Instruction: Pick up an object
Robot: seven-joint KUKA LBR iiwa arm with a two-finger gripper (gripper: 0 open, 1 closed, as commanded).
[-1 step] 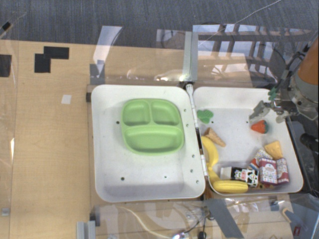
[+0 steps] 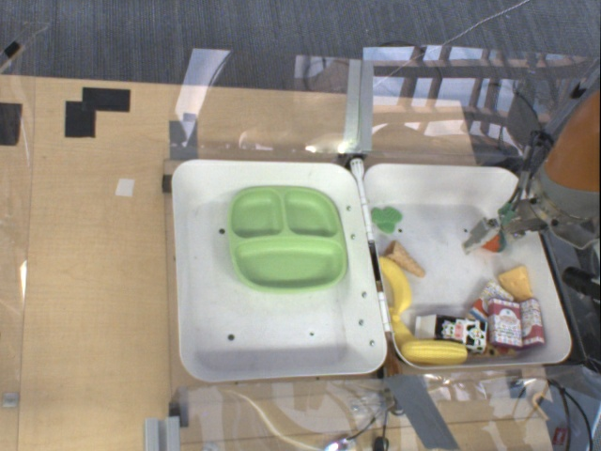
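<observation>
The right bin [image 2: 441, 181] holds several small items. My gripper [image 2: 488, 235] reaches in from the right and hangs low over the bin's right side. A small orange-red piece [image 2: 493, 244] lies right at its tip; whether it is gripped is unclear. A yellow-orange wedge [image 2: 515, 281] lies just below the gripper. Further left are a green toy piece [image 2: 386, 218] and an orange cone [image 2: 404, 258]. A banana [image 2: 399, 289] runs along the bin's left wall.
A green divided plate [image 2: 286, 236] lies in the left bin [image 2: 202, 327]. At the right bin's front lie a yellow piece [image 2: 432, 351], a black-and-white carton [image 2: 460, 330] and red cartons [image 2: 512, 322]. The arm's orange band [image 2: 577, 148] looms over the right rim.
</observation>
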